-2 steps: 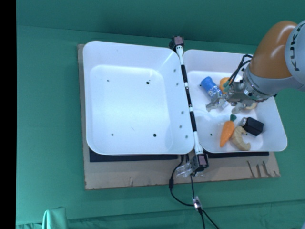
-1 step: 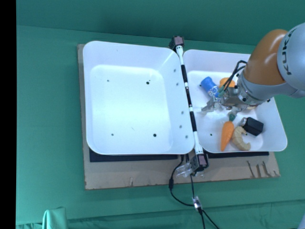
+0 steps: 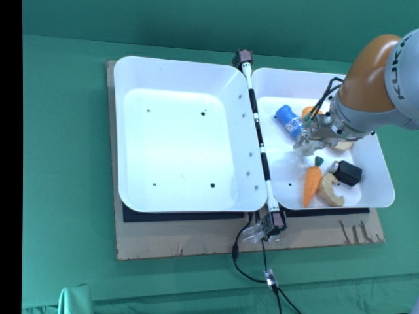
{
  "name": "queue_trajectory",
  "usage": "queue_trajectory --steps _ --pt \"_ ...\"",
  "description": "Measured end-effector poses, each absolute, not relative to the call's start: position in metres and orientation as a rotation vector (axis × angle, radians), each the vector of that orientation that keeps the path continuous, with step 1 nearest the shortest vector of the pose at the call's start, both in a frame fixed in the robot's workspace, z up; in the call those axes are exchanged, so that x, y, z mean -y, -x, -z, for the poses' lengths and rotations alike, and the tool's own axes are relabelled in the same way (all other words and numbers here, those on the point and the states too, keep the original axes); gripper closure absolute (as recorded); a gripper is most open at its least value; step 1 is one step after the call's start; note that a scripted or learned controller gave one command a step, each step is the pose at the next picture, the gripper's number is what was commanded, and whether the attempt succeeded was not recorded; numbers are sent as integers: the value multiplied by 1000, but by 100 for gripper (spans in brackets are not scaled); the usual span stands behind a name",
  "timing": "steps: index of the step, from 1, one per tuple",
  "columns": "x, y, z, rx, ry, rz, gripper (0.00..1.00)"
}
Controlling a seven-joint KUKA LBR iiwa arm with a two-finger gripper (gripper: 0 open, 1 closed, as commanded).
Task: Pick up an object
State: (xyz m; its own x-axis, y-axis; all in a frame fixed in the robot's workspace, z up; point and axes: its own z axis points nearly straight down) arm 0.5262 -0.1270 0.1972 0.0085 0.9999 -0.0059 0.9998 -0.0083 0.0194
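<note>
The tool [image 3: 306, 138] is seen low in the right bin [image 3: 376, 159], just beside the blue can [image 3: 288, 121]. Whether it is apart or together cannot be told, because the wrist hides it from above. Nothing is seen held in it.

The blue can lies on its side in the upper left part of the right bin, tilted, with an orange piece [image 3: 307, 112] close behind it. It is judged to be light and stiff, but round and smooth, so it may roll or slip away when it is pressed. It should be taken across its middle, with the pads set on the two long sides.

The carrot [image 3: 311, 183] lies lower in the same bin, near a black block [image 3: 347, 173] and a tan piece [image 3: 330, 191]. It is probably a light plastic toy, hard and tapered; the thick upper half is the better place for a grip. The left bin [image 3: 131, 77] is not concerned in this step.
</note>
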Motion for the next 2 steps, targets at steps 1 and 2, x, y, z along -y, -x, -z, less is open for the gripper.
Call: queue_trajectory --steps 1,2 --pt "128 -530 -241 -2213 -2219 -5 100" --pt "136 -534 -288 -2211 -2220 -5 100"
